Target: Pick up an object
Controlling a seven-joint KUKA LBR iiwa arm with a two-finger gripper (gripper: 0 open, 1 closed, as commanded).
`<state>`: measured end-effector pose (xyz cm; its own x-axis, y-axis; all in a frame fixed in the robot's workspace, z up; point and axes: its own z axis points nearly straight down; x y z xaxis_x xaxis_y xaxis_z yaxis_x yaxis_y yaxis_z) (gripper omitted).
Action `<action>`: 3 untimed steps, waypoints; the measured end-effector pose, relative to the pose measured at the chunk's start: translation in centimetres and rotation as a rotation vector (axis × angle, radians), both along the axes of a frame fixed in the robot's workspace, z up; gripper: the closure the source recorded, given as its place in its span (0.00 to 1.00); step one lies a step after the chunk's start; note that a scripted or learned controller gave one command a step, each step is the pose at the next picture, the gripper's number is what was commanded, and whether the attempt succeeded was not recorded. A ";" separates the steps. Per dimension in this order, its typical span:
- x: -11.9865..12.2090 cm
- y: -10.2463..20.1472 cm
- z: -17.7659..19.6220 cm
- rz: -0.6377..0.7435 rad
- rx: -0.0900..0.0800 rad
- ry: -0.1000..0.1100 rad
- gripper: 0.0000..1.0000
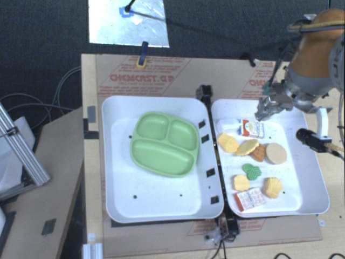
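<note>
The right bin (307,190) holds several small toy foods. Among them are a red and white packet (250,128) at the back, a yellow ridged piece (227,143), a beige round disc (276,154), a green leafy piece (251,171) and a second red and white packet (249,199) at the front. My gripper (264,111) hangs over the back of this bin, just above and to the right of the rear packet. Nothing is visibly held in it.
A green divided plate (164,143) lies in the left bin (118,198). A black divider (211,144) with clips runs between the bins. The arm's grey wrist and orange band (318,58) fill the upper right, and a black fitting (308,137) sticks out over the right bin's edge.
</note>
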<state>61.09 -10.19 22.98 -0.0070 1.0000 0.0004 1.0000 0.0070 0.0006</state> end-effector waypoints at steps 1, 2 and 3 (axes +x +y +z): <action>-3.4 4.9 0.5 0.000 0.001 0.002 1.00; -6.9 9.1 0.6 0.001 0.002 0.003 1.00; -7.7 9.2 0.1 -0.006 0.000 0.001 1.00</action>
